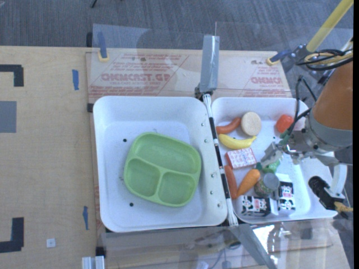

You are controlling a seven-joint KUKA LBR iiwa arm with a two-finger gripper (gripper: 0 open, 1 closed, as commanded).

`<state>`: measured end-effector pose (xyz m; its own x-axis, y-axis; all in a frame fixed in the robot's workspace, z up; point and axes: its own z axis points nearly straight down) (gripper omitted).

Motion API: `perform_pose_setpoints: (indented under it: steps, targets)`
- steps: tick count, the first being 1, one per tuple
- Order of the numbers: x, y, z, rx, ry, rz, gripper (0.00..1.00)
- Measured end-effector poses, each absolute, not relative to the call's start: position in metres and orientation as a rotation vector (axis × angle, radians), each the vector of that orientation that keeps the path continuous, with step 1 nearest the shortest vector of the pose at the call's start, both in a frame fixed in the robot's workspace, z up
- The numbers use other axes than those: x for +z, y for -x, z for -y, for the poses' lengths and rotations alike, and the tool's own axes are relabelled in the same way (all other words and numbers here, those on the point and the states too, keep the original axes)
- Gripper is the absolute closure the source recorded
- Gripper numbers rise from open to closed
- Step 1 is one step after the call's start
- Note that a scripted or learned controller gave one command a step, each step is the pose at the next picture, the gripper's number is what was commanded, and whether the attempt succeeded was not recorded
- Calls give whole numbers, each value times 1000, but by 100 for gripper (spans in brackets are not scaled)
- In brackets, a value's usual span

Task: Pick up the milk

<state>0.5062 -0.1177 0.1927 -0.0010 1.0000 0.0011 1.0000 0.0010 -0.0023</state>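
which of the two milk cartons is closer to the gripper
The upright milk carton on the right, just below the gripper. The other carton lies flat further left, beside the carrot.

Both bins point(112, 114) are plain white, the left one's got a light green divided plate point(162, 168). Right side: yellow banana point(236, 142), orange carrot point(248, 181), a red-and-white checked box point(242, 158), and black-and-white cow-spotted milk cartons point(256, 205), I think. Arm's point(336, 102) grey with an orange band
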Motion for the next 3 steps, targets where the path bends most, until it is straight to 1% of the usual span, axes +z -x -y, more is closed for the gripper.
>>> perform_pose_setpoints:
  steps: [1, 2, 3]
  targets:
    - [203, -507, 118, -1, 2221, 2222, 100]
    - [203, -507, 118, 0, 2221, 2221, 0]
    - [102, -498, 139, -6, 2319, 2134, 0]
